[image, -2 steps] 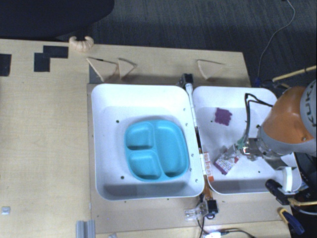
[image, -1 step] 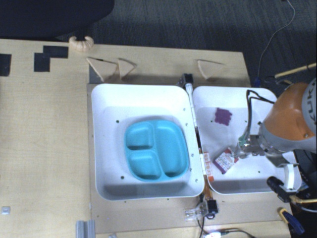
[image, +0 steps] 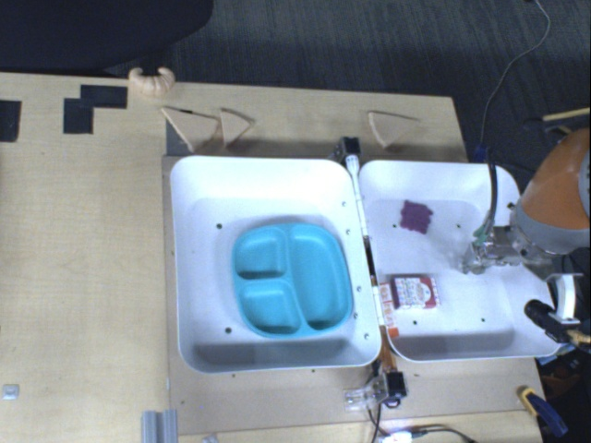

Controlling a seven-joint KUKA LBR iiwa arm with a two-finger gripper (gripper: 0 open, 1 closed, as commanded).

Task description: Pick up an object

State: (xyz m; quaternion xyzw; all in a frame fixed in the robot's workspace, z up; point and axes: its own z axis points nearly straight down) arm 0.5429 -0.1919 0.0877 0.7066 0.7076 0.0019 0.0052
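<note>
**Ana:** Camera view has the gripper (image: 473, 255) hanging over the right bin (image: 462, 335), near that bin's arm-side wall. I cannot tell how it is set; it is too small and blurred to read, and nothing shows in it.

**Ben:** What is within reach?

**Ana:** Two things. A small purple object (image: 416, 216) lies on the bin floor, near the gripper, on the side away from the arm and a little toward the far wall. A flat red-and-white packet (image: 413, 293) lies nearer the front wall, also away from the arm, close to the divider between the bins.

**Ben:** And the other bin?

**Ana:** A blue divided tray (image: 294, 279) sits in the left bin (image: 199, 247), well apart from the gripper, across the divider.

**Ben:** How would they handle?

**Ana:** My guess: the purple piece looks light and possibly soft, so it may squash or slip; take it across its narrow width, from straight above. The packet looks thin, light and probably slick; lying flat, it offers little edge, so the fingers would need to straddle its short sides and press to the floor. The tray looks stiff and wide, graspable only at a rim or partition.
</note>
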